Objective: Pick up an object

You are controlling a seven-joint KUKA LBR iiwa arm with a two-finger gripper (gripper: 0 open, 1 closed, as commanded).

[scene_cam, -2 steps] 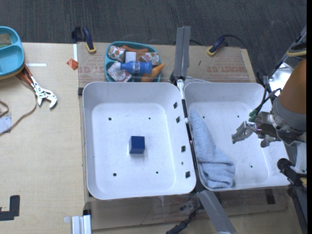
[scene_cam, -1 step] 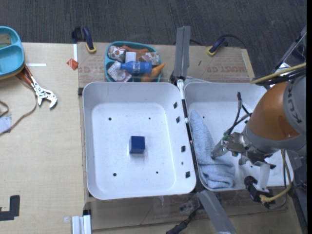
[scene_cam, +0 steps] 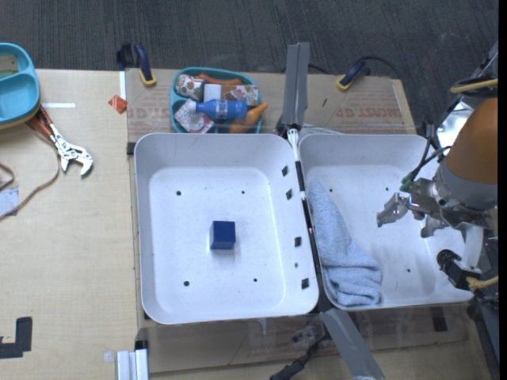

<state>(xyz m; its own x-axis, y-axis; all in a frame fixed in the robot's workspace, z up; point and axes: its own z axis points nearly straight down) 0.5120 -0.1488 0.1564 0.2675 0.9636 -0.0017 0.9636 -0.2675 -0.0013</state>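
1. The blue block (scene_cam: 223, 235) lies on the floor of the left bin (scene_cam: 158, 291), well apart from the gripper (scene_cam: 394, 210), which hangs over the right bin (scene_cam: 412, 142) near its right side.
2. How far the pincer is open I cannot tell (it is small and blurred); nothing shows in its grasp.
3. Red printing on the cardboard (scene_cam: 360, 111) behind the bins is too faint to read.
4. A light blue towel (scene_cam: 339, 248) lies along the right bin's left side; a small blue tub (scene_cam: 215, 101) behind the left bin holds mixed items.
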